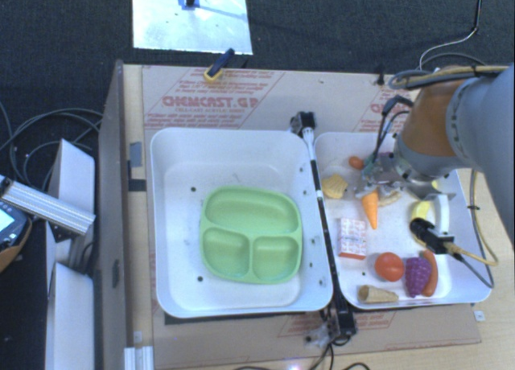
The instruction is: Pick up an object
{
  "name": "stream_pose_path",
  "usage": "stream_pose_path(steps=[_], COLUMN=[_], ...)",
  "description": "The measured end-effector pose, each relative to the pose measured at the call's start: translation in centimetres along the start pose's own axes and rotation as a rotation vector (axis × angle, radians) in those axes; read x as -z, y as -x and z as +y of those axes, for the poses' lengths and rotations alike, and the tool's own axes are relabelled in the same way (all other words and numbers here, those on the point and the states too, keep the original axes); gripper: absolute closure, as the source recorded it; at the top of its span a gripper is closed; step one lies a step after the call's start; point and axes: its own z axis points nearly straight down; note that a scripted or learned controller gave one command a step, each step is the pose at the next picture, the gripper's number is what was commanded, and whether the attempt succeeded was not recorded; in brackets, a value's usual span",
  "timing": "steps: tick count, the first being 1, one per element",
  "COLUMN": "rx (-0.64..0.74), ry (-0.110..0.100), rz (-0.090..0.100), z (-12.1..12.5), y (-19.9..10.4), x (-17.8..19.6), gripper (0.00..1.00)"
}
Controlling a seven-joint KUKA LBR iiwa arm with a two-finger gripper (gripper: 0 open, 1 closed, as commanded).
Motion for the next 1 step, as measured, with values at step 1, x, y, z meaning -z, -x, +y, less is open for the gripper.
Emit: stream_pose_path(steps=[1], rx=[0.000], ry=[-0.020], rz=[0.013], z=[-2.10], y=[-7.56], x=[8.48], gripper=[1.00])
